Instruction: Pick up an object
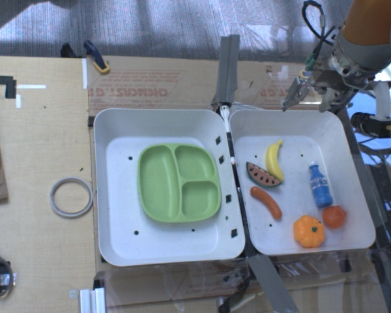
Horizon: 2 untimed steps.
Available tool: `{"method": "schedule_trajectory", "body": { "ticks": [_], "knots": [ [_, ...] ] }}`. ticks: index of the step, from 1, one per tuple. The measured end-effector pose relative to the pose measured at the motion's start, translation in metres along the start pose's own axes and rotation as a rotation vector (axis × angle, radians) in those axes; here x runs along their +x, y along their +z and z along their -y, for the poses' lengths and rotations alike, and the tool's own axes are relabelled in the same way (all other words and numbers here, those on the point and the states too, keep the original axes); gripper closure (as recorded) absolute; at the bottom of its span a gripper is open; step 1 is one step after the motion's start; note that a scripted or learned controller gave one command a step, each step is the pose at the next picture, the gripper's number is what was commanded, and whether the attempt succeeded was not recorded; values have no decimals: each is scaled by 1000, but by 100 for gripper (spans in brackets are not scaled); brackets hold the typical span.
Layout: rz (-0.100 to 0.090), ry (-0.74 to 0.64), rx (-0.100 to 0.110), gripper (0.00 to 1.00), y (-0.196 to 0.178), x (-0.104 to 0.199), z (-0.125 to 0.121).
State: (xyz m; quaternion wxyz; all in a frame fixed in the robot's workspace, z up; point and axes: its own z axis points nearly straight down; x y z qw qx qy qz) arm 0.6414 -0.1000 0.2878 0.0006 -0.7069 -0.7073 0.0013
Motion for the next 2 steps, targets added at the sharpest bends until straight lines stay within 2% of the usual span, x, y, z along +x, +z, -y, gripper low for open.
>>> {"method": "schedule_trajectory", "body": {
  "ticks": [1, 2],
  "knots": [
    [-1, 0, 1, 0, 85, -33, 79],
    [-1, 107, -2, 0, 197, -36, 52]
  ]
}}
